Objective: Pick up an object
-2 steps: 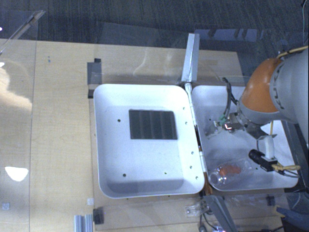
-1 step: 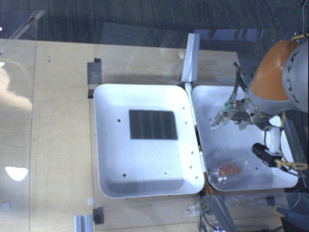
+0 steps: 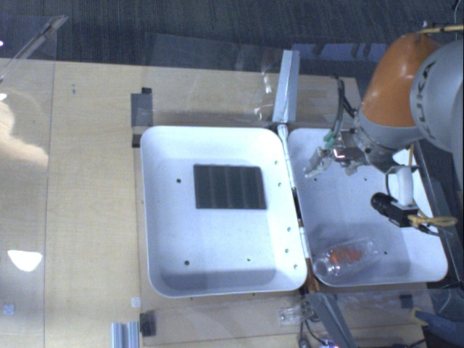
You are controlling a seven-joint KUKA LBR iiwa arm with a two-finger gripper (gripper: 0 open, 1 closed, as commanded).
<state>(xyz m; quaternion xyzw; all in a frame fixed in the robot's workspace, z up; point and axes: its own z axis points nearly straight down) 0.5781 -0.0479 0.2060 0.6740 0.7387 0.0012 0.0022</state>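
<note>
Since the gripper (image 3: 321, 162) hangs with fingers spread, holding nothing, I'd bring it nearward over the clear plastic bottle (image 3: 346, 257), then descend squarely.

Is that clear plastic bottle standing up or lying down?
Lying down. The bottle rests on its side on the right bin's floor, near the front edge.

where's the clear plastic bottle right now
The bottle lies on its side in the right bin, near that bin's front-left corner, below the gripper.
</note>
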